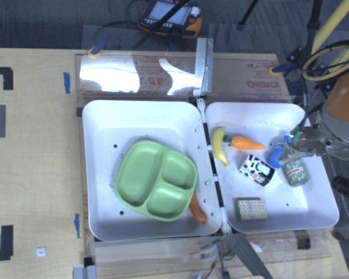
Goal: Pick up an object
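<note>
Green speckled rectangular sponge block (pixel 250 208) lying nearest in the right white bin (pixel 314 214); black-and-white patterned pouch (pixel 257 170) sitting beyond it. Farther back, yellow plastic banana (pixel 219 145) touching an orange plastic carrot (pixel 246 143). Metal tool (pixel 295 146) hovering at right; fingers' state impossible to tell.
</note>
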Controlling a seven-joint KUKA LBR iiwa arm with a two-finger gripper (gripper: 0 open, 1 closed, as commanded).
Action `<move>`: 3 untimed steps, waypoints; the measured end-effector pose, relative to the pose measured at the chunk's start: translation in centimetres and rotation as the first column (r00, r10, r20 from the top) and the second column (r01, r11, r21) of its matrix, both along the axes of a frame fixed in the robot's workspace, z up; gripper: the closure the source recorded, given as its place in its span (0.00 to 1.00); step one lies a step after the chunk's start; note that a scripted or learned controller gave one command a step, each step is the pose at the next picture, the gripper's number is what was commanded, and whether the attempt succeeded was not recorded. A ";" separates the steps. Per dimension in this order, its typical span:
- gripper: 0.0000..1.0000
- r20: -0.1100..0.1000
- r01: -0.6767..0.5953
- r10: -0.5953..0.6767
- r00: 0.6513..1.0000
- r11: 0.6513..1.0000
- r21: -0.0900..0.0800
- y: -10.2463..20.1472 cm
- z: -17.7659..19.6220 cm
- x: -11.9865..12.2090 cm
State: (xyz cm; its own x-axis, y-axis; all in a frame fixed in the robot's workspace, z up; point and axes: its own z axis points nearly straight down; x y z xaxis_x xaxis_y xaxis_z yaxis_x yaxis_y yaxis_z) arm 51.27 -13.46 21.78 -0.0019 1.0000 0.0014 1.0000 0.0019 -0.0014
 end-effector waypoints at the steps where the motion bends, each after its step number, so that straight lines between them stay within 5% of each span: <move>1: 0.00 0.004 -0.113 0.113 0.994 0.994 -0.002 -0.8 -6.2 6.0; 2: 0.00 0.004 -0.052 0.052 0.999 0.999 -0.002 2.5 -2.1 5.6; 3: 0.00 0.003 -0.404 0.404 0.915 0.915 -0.001 3.0 -11.4 8.7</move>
